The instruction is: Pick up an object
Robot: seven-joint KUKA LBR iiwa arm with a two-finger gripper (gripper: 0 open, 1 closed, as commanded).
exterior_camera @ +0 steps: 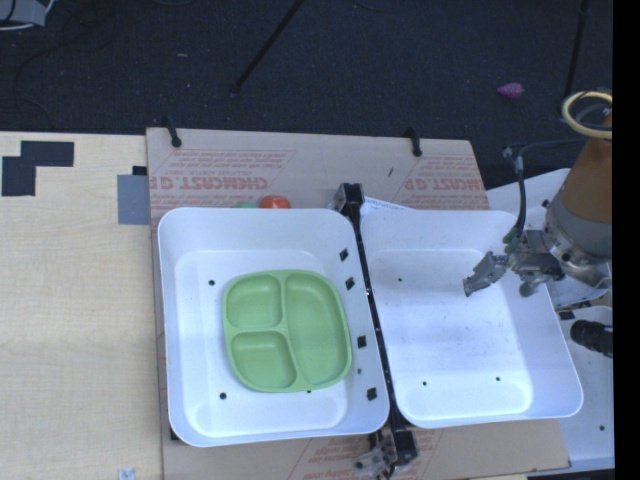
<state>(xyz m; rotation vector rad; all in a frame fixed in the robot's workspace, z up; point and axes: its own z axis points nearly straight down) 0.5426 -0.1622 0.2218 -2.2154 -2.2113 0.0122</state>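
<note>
While the arm (590,193) hangs over the right bin (470,368) near its right wall, I judge the task to be at the approach step: nothing has been picked up, and the only object I can see to pick is the green tray (287,330) lying flat on the floor of the left bin (190,368). The gripper (487,273) sits well apart from that tray, on the far side of the black divider (365,308) where the two bins meet. I cannot tell from this view what state the claw is in; nothing is visibly held by it. The tray is a rounded rectangle with three compartments, two smaller ones toward its left side and one long one along its right. Its long axis runs roughly from the far edge of the bin toward the near edge, tilted slightly so the near end leans right. In my judgement, the next move calls for carrying the arm leftward across the divider, then descending onto a raised rim of the tray, since the flat body offers no other hold. A small red object (274,203) lies just behind the left bin's far wall.
</note>
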